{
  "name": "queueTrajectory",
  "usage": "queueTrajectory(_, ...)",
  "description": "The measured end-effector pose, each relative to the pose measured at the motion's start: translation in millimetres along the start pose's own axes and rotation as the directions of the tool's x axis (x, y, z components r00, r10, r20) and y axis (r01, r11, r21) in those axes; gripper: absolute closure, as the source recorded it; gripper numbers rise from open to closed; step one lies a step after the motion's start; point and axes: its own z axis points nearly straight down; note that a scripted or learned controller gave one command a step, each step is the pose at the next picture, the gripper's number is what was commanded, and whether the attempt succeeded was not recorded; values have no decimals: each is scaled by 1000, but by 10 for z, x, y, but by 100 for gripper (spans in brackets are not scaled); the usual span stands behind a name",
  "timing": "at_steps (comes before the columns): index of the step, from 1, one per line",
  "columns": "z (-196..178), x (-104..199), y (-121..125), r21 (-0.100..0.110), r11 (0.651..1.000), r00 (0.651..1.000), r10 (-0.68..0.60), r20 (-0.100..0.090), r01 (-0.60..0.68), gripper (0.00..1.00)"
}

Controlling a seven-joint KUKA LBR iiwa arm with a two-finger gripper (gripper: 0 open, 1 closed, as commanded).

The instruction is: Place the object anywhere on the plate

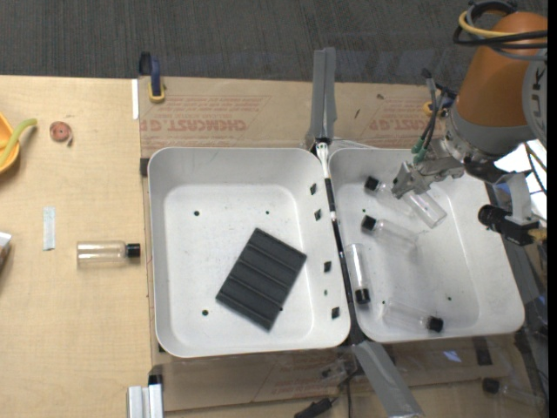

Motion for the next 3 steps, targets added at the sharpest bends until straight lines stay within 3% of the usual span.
queueTrajectory(1,-2121,1249,741,-1,1000,1000,-29,2,29,100)
queueTrajectory(2,-780,2066,1037,0,942,942,-335,1,335,100)
queueTrajectory(3,148,2939,945,0,990,990,-141,2,141,100)
